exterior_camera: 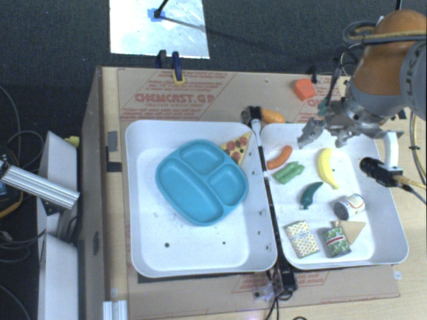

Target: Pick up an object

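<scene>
- Hovering over the back of the right-hand shallow white bin, that grey two-finger gripper on the arm with the orange band, not touching anything yet.
- Showing jaws spread apart, nothing sitting between them.
- Looking like the approach step: still picking a target, no grasp started.
- Lying nearest underneath: a yellow plastic banana just below the fingers, an orange-red toy sausage to its left, a green bean pod beside that.
- Sitting further toward the front: a dark teal pepper, a small tin can, two printed food packets and a tan wedge.
- Resting in the left white bin: a blue divided plastic plate and a pizza slice at the rim.
- Needing next, probably: dropping straight down with the fingers straddling the banana across its narrow width, then closing.
- Watching out for the curved shape slipping sideways out of the pinch.
</scene>
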